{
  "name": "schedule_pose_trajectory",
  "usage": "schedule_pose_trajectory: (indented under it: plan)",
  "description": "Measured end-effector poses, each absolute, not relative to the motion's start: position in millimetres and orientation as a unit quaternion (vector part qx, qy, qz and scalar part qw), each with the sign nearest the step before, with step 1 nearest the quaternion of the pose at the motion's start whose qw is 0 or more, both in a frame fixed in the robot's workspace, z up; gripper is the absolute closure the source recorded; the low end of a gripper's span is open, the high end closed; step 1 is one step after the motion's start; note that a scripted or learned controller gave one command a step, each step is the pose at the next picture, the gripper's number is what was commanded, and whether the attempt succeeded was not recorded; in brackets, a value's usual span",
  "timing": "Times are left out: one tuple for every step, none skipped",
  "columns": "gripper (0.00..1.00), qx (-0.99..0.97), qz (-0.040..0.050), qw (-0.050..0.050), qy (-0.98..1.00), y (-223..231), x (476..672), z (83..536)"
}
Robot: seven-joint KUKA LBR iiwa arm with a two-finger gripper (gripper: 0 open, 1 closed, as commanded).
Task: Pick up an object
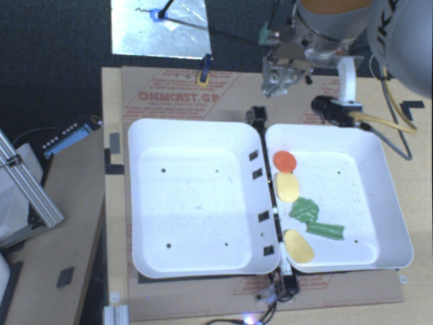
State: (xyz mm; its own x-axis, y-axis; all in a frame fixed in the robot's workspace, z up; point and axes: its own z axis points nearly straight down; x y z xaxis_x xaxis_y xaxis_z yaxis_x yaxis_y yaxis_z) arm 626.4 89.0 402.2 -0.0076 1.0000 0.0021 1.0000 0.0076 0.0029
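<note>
Above the far edge of the right bin (379, 156) your gripper (276, 85) hangs high over the bench; I can't tell how its fingers stand. Down along that bin's left side you've got an orange disc (285, 161), a yellow piece (287, 187), a green piece (312, 219) and another yellow piece (298, 246).

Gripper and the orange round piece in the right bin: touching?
Apart. The camera view shows the gripper above the bin's far rim, white floor between it and the orange round piece.
</note>
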Motion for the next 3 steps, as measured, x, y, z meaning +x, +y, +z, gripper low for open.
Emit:
schedule_pose_trajectory:
  plan:
    - [1.00,0.704,0.0007,-0.001,0.710,124,565.4,388]
    - [1.00,0.702,-0.0028,-0.004,0.712,235,537.5,298]
    - [1.00,0.705,0.0072,0.002,0.709,231,514.4,425]
